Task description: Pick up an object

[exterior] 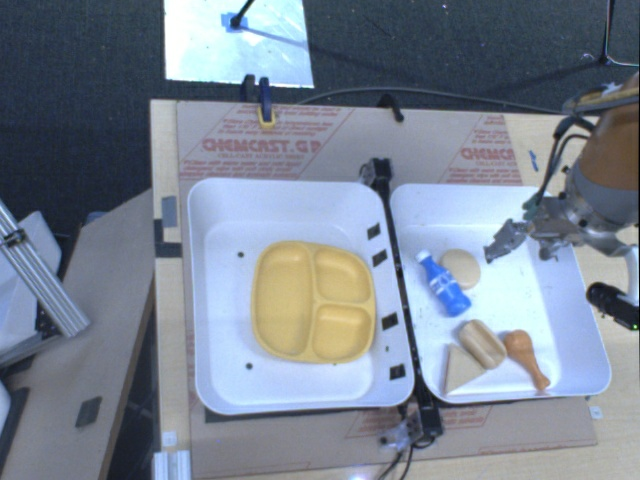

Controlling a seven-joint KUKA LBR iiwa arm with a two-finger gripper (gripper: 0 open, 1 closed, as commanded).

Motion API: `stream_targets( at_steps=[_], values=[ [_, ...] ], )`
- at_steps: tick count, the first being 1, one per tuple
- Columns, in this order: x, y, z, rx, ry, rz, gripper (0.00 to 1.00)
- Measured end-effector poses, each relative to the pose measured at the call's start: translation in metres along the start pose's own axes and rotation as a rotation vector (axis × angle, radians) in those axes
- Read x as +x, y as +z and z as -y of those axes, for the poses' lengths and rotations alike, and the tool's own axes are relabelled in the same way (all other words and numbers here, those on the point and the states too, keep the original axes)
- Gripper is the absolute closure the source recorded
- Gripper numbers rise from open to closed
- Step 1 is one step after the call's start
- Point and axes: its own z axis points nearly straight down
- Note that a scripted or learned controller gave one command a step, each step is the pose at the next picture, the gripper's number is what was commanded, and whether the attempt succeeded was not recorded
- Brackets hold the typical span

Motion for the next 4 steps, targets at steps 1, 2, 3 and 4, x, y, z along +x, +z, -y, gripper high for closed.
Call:
stream_targets(
  at_steps=[1, 2, 3, 4],
  values=[
    [0.0, -0.006, -0.002, -0.01, -0.002, 0.002, 0.0],
    [-0.003, 0.039, 0.003, -0.008, 0.0, 0.001, 0.0],
    [0.004, 0.088, 0.01, -0.007, 0.0, 0.0, 0.0],
    [0.004, 0.133, 0.01, -0.007, 0.0, 0.001, 0.0]
  ],
)
